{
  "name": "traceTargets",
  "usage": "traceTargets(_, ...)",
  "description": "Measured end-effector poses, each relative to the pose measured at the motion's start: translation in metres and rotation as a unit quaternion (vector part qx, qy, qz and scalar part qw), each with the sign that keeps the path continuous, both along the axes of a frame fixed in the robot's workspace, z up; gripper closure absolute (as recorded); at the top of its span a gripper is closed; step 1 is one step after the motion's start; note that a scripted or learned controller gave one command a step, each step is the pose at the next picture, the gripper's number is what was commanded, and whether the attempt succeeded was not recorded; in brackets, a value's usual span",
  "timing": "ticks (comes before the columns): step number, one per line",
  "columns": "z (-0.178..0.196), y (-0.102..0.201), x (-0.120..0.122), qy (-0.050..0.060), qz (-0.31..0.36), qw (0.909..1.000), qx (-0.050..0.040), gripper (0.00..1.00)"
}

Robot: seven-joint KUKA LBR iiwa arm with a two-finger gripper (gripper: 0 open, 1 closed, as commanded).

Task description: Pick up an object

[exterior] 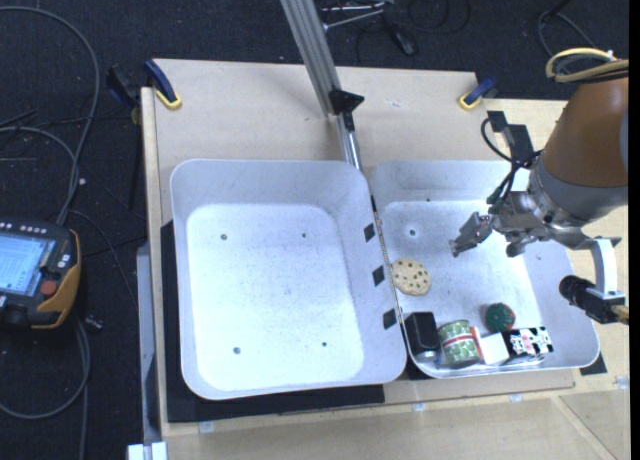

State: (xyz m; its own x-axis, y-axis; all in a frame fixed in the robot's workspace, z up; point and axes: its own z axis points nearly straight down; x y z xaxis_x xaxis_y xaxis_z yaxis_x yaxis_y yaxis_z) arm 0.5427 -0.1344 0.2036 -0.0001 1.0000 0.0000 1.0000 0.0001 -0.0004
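In the right bin [440, 198] lie a round tan cookie [410, 276], a black block [421, 329], a green and white can [458, 341], a dark green ball [499, 316] and a small white box with a colourful print [528, 343]. My gripper [495, 239] hangs over the middle of this bin, up and to the right of the cookie and above the ball. It is open, with one finger [468, 236] reaching left and nothing between the fingers.
The left bin [190, 248] sits beside the right one. A slanted metal pole [312, 38] crosses the bench's back down to the bins' shared edge. A handheld controller [30, 273] lies on the floor at the left.
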Motion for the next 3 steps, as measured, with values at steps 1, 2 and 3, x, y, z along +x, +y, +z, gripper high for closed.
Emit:
traceTargets(1,-0.001,0.036,-0.009,0.000,0.001,1.0000,0.0004,0.00)
traceTargets(2,-0.016,0.065,0.067,0.001,0.002,1.0000,0.0004,0.00)
traceTargets(3,-0.085,0.017,0.122,0.001,-0.001,1.0000,-0.0004,0.00)
